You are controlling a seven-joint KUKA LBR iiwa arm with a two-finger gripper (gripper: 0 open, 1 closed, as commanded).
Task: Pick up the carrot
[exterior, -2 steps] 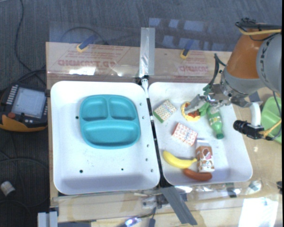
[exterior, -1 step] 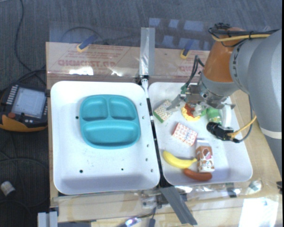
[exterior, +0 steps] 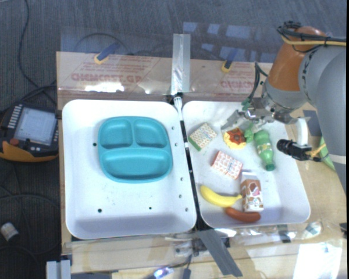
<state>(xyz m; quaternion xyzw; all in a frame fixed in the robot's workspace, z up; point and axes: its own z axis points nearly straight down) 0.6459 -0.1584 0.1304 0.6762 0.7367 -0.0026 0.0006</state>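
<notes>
Grey two-finger gripper (exterior: 246,116): I see it over right white bin's (exterior: 302,205) far end, above red-yellow toy fruit (exterior: 235,138); grip state I cannot tell. Orange-red elongated plastic carrot (exterior: 242,215): near front wall, beside yellow banana (exterior: 218,197).

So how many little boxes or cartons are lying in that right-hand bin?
3: a patterned box near the bin's left wall, a pink-checked box mid-bin, and a brown carton near the front beside the banana. The arm may hide more.

teal tray (exterior: 134,150), yellow banana (exterior: 218,197), green bottle (exterior: 264,147)
</notes>
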